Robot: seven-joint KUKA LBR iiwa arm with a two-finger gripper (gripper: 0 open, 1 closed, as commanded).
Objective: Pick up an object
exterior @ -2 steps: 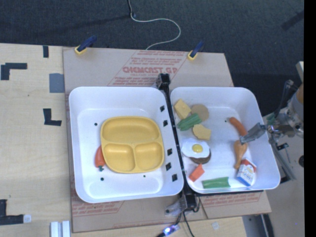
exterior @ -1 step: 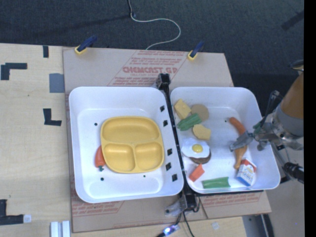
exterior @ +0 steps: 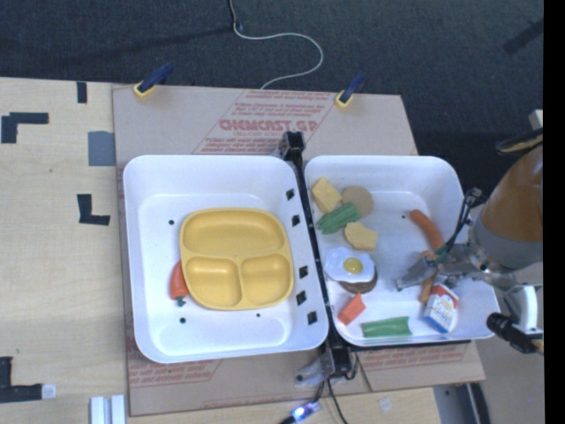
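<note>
Right bin: tool [exterior: 422,276] | state unclear | carton [exterior: 440,310] just beside

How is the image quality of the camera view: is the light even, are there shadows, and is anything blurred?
In the camera view the light is soft and even, without glare on the white bins; the yellow divided plate casts only a faint shadow; the toy fried egg looks fairly sharp; the arm at the right is slightly blurred, and the claw is too indistinct to read.
</note>
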